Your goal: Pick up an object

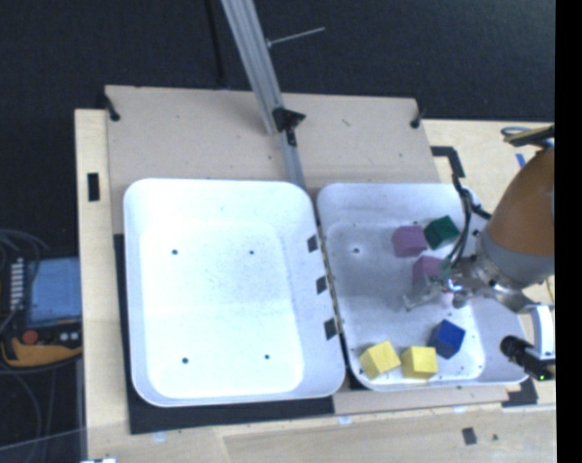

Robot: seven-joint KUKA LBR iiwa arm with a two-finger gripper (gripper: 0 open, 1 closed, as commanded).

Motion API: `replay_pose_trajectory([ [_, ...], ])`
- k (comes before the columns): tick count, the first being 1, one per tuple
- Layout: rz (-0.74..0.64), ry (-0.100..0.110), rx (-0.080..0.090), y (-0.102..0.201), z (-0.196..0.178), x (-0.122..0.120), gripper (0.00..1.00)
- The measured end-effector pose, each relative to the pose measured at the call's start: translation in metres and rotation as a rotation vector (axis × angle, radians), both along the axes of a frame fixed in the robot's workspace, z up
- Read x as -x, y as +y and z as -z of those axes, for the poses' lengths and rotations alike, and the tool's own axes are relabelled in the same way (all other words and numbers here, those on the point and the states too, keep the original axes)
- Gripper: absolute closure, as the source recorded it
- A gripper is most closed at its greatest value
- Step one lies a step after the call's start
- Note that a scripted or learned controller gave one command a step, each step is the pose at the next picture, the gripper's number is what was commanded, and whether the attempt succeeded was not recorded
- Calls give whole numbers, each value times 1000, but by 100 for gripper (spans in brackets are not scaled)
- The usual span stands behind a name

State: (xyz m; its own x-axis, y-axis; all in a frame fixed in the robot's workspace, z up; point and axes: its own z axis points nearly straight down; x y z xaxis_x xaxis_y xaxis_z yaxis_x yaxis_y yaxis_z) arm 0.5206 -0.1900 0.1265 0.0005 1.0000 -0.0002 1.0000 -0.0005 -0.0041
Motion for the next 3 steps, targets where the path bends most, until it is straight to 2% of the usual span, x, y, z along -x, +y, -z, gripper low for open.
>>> replay_pose_trajectory([
  [1,1,-7,2,-1,29,-1,0],
  [2,7,-13,4,-3,17,-2,100],
  [3,3,-10,3,-7,-27,-2,100],
])
